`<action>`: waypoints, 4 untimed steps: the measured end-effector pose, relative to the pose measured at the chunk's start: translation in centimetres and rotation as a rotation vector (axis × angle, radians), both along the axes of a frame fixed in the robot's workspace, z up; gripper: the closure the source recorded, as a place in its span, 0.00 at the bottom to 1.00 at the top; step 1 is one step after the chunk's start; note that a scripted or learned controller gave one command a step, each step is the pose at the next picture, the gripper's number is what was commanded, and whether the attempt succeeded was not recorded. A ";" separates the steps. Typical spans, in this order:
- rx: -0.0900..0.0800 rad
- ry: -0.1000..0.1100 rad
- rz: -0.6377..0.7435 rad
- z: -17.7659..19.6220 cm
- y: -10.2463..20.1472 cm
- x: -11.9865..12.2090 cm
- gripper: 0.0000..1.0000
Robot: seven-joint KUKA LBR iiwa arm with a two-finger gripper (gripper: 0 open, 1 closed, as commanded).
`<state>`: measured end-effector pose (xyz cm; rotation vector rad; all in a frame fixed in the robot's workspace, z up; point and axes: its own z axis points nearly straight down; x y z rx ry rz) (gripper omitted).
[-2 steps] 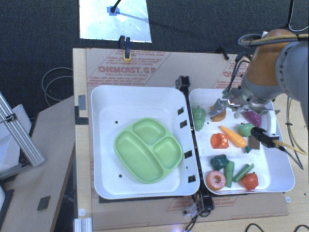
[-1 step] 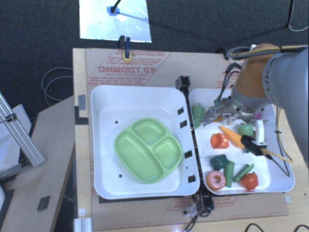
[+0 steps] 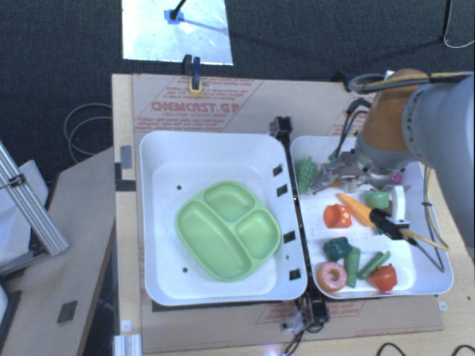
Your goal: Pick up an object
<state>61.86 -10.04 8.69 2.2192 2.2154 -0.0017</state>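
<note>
My gripper is low over the far left part of the right bin. It stands open, its fingertips just right of a green leafy toy, and nothing shows between them. An orange carrot and a red tomato lie just in front of the gripper. A pale green piece sits to their right, partly under the wrist. Near the front edge lie a broccoli, a green cucumber, a green bean, a pink donut and a red pepper.
The left bin holds a light green divided plate. A black divider with clips runs between the bins. A small purple thing shows beside the wrist. The arm covers the right bin's far right corner.
</note>
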 end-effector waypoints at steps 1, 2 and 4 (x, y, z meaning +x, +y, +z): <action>0.004 -0.001 0.003 1.0 0.3 0.1 1.00; 0.004 -0.004 0.002 7.3 0.0 -0.2 1.00; 0.005 -0.001 0.007 13.9 0.3 0.0 1.00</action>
